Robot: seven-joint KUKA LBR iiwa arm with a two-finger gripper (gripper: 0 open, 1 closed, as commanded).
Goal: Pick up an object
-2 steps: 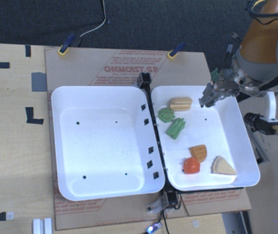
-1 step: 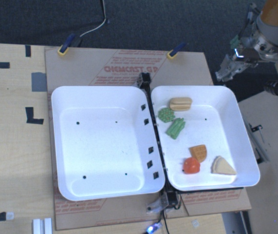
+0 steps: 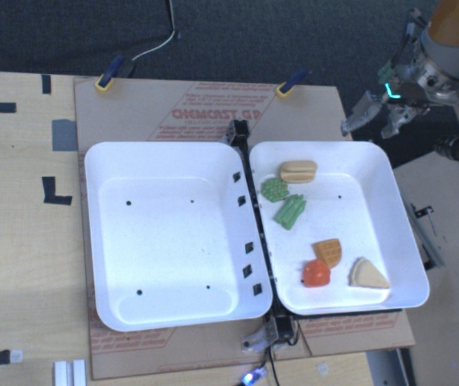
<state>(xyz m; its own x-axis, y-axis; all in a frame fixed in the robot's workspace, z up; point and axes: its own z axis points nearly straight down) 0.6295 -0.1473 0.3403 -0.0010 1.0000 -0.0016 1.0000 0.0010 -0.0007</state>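
On the brown bench (image 3: 205, 111) the gripper (image 3: 378, 121) hangs with its two fingers spread and nothing between them, outside the far corner of the right bin (image 3: 374, 158), probably waiting, while the bread roll (image 3: 298, 171), nearest of the toys, lies below-left of it.

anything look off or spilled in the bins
Nothing stands out. The six food pieces all lie inside the right bin: bread roll, two green vegetables, orange piece, tomato and cheese wedge. Nothing has spilled onto the bench. The claw sits above the bin's far right corner.
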